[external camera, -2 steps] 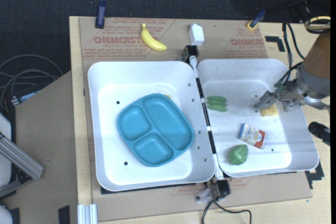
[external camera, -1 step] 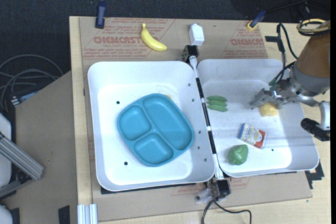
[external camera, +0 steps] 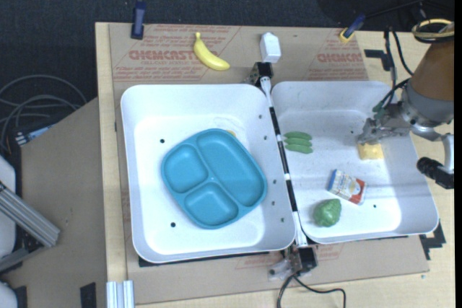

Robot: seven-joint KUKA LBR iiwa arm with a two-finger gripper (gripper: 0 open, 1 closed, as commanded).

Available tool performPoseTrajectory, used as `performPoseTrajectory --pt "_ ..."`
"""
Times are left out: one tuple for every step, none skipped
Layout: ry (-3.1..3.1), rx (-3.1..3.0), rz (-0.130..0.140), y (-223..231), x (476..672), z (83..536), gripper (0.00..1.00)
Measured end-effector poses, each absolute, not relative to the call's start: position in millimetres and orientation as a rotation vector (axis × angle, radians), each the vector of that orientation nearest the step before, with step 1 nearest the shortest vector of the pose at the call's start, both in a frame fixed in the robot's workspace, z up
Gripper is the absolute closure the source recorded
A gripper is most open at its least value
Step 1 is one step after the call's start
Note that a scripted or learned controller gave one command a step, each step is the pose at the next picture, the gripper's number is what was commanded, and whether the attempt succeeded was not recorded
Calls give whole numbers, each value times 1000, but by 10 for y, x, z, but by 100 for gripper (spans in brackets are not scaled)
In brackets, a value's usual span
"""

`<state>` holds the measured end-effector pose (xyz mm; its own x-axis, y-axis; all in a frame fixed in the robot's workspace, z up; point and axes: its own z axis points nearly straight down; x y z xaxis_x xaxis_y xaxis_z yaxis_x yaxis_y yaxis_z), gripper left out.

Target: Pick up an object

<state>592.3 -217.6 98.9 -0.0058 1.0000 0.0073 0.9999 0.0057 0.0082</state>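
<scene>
One yellow block (external camera: 371,151) lies just at six o'clock of the gripper (external camera: 375,128); jaw state cannot be told.

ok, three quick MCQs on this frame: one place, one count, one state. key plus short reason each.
1. The blue divided tray lies in:
A. left bin
B. right bin
C. on the bench

2. Objects in the right bin:
A. two
B. four
C. six

3. The banana is:
A. inside a bin
B. in the claw
C. on the bench outside the bins

Key: 1 A, it sits in the left bin. 2 B, green pods, yellow block, small packet, green lump. 3 C, it lies behind the left bin.
</scene>
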Motion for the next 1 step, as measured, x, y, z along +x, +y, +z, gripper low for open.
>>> performPoseTrajectory --pt "2227 2217 10 -2189 5904 965 0"
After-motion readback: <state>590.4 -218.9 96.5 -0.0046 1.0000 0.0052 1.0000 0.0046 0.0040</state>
